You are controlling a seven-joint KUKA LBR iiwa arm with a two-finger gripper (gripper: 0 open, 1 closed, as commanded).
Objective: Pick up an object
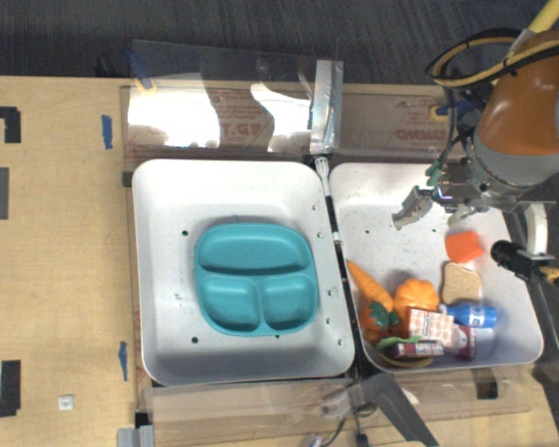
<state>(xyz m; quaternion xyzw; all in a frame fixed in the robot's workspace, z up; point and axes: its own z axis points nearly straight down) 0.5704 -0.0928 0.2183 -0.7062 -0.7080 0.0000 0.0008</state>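
Far left in the frame is the tan bench top (51, 250) with a few black angle marks and bits of blue tape on it. Next comes the left white bin (158, 250), and in its middle lies a teal divided tray (256, 277), one long compartment toward the top and two smaller ones below it. Behind both bins, along the upper middle, a clear plastic sheet (224, 110) stands against cardboard, catching glare.

A dark divider runs between the bins. Just right of it, in the right white bin (373, 194), the objects crowd the lower part: an orange carrot (371, 285) lying slantwise near the divider, with something green (382, 315) just below it, a round orange fruit (417, 296) beside it, and a red-and-white carton (433, 326) touching the fruit's lower edge. A dark red packet (419, 348) lies along the bin's bottom rim. Farther right there is a tan slice of bread (461, 283), a blue-capped bottle (475, 318) below it, and an orange block (465, 246) just above the bread.

The gripper (438, 208) hangs over the upper part of the right bin, above and left of the orange block, its two fingers spread apart with nothing between them. The grey arm with its orange band (526, 110) fills the upper right corner.
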